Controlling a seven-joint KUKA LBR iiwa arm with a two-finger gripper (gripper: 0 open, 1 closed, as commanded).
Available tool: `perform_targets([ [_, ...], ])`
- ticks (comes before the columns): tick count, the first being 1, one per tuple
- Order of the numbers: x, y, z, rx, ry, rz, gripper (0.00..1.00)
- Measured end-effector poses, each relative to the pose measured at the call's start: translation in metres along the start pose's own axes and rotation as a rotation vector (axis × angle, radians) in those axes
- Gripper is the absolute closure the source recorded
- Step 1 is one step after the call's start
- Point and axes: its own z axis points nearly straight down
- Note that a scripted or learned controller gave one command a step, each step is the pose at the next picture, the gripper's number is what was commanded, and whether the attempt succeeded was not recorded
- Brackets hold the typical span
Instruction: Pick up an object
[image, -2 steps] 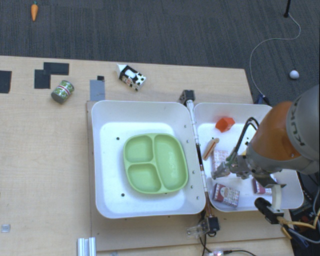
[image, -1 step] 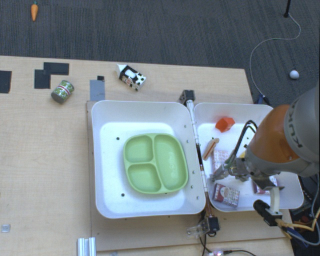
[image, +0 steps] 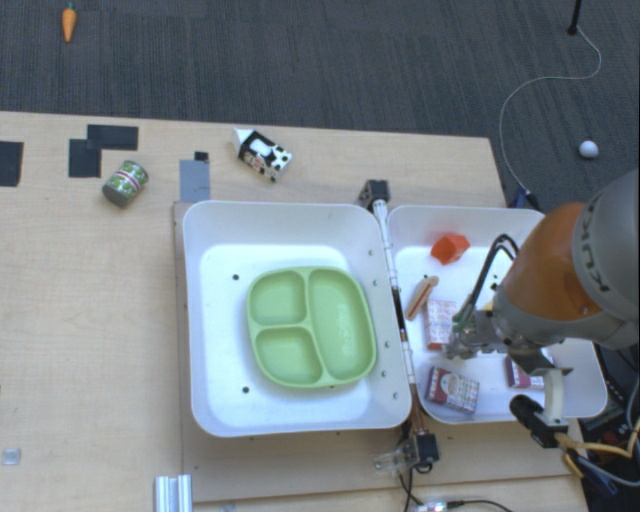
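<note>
My gripper (image: 463, 342) hangs over the middle of the right bin (image: 590, 400), under the grey wrist and the orange band of the arm. It sits just right of a red and white packet (image: 440, 322) and just above a dark red packet (image: 452, 390). Further back in the same bin lie an orange block (image: 450, 247) and a brown stick (image: 420, 297). Another small packet (image: 522, 376) pokes out from beneath the arm at the right. I see nothing lifted off the bin floor.
The left bin (image: 200, 300) holds a green divided plate (image: 310, 327). On the bench behind the bins lie a small can (image: 124, 183) and a black and white cow toy (image: 262, 155). Cables trail at the front right.
</note>
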Motion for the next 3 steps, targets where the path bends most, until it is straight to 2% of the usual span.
perform_targets([
  [1, 0.0, 0.0, 0.0, 0.0, 0.0, 0.001, 0.0],
  [2, 0.0, -0.002, 0.011, 0.006, 0.0, 0.003, 0.0],
  [3, 0.001, 0.0, 0.0, 0.0, 0.0, 0.0, 1.0],
])
